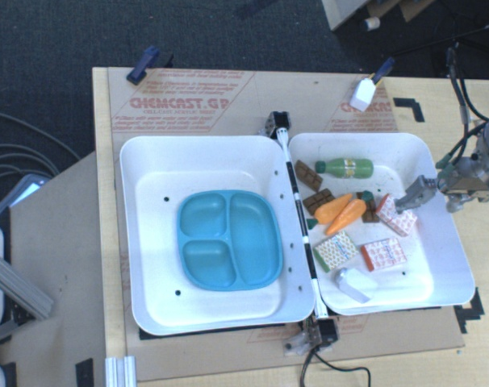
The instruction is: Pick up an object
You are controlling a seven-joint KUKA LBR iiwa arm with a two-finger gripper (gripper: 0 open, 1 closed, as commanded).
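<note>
Right bin (446, 240) holds the pickable objects, clustered from its left wall to its middle. A green bottle (346, 167) lies on its side near the far wall. Just left of it a brown bar (307, 175) lies at a slant, with a second brown block (316, 201) nearer the divider. Two orange carrots (341, 210) lie side by side at centre, touching. Nearer the front: a white box with green print (336, 251), a white box with red print (384, 254) just right of it, and a grey-white piece (351, 284) by the front wall. A red-patterned packet (398, 218) lies right of the carrots, with a dark item just beside its left end; kind cannot be told.

Pincer (414, 193) hangs over the right part of this bin, directly above the red-patterned packet. Whether it is released or clenched cannot be told. Nothing is seen between its tips.

Left bin (140, 216) holds a blue sectioned tray (228, 239), lying flat at centre.

Both bins sit side by side, touching, on the table (188, 103).
</note>
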